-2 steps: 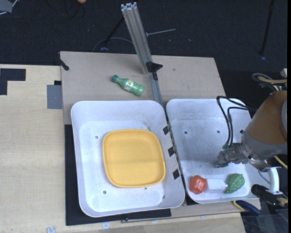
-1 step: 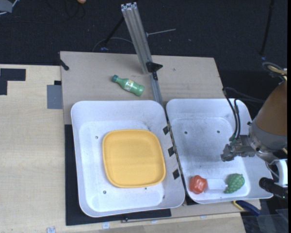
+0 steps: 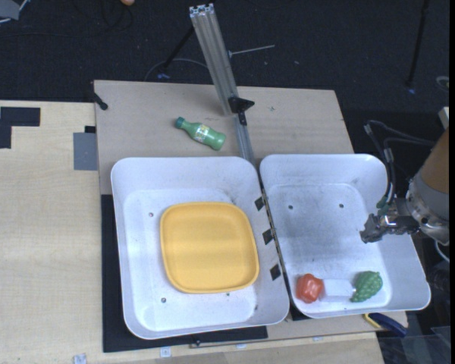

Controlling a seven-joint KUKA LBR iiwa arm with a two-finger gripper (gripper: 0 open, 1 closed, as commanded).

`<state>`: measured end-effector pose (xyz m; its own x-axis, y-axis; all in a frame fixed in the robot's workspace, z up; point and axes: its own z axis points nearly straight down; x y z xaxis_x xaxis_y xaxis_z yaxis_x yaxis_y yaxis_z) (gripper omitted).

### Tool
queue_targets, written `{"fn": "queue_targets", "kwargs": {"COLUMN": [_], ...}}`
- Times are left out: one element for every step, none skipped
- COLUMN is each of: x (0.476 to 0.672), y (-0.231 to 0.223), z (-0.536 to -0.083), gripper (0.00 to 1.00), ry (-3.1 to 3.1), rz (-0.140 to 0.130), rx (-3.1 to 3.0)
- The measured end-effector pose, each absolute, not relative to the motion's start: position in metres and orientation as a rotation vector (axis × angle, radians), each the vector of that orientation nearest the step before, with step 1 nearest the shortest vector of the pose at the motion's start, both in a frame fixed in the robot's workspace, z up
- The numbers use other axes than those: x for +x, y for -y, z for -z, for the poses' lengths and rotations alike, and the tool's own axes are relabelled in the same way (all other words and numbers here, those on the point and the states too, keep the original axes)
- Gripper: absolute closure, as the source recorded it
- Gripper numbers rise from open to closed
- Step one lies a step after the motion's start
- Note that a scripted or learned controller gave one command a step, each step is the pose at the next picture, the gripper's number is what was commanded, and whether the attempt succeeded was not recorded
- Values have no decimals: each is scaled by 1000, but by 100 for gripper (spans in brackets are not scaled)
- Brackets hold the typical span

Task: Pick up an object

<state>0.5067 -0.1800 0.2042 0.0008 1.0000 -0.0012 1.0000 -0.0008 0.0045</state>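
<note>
Gripper (image 3: 373, 230): jaw state impossible to tell. Green toy (image 3: 366, 286) just below, red toy (image 3: 309, 287) nearby; could miss.

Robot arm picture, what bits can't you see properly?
- Gripper, camera view: small and dark, so whether its jaws are open or shut is unclear.
- Arm: cut off by the right edge.
- Green bottle: label too small to read.
- Left bin: floor under the yellow plate is hidden.

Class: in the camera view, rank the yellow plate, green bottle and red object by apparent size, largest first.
1. yellow plate
2. green bottle
3. red object, though it looks close to the bottle.
</note>
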Motion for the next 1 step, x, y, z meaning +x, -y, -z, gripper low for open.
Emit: {"fn": "queue_targets", "kwargs": {"x": [507], "y": [181], "z": [-224], "gripper": [100], "ry": [-2220], "rz": [-1], "rx": [2222]}}
